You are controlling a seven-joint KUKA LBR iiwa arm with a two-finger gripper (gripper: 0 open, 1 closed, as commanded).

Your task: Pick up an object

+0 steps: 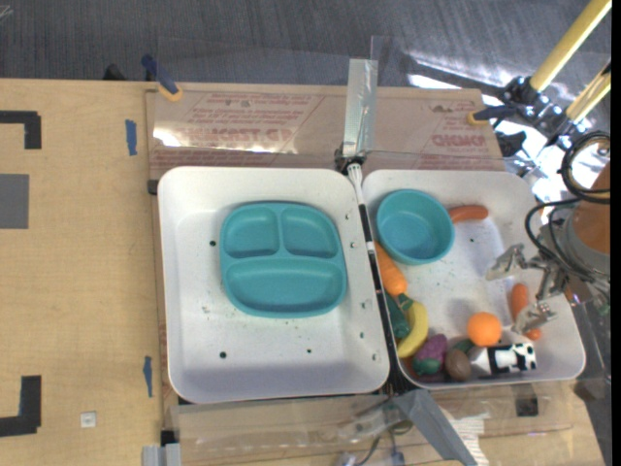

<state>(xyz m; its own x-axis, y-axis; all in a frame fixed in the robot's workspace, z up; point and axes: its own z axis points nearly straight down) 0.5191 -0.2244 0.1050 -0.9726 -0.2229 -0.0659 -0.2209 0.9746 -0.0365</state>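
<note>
Gripper [529, 284] hangs over rt side of the right white bin [572, 362], metal fingers [506, 260] spread, nothing between them. A small orange carrot-shaped piece [519, 299] lies just under it. Orange ball [484, 329] sits nearer, beside a black-and-white cow toy [505, 358]. Teal round bowl [414, 225] at far left of that bin. Left white bin [184, 357] holds a teal divided plate [283, 258].

Beneath the end effector [529, 284] sits the right white bin [456, 289]. Just left of that, the left white bin [184, 289] carries a teal divided plate [281, 258], lying flat. Farther left, the wooden desk [78, 260] shows black corner marks [24, 129] and blue tape strips [130, 136]. Above the end effector, yellow poles [577, 32] slant.
</note>
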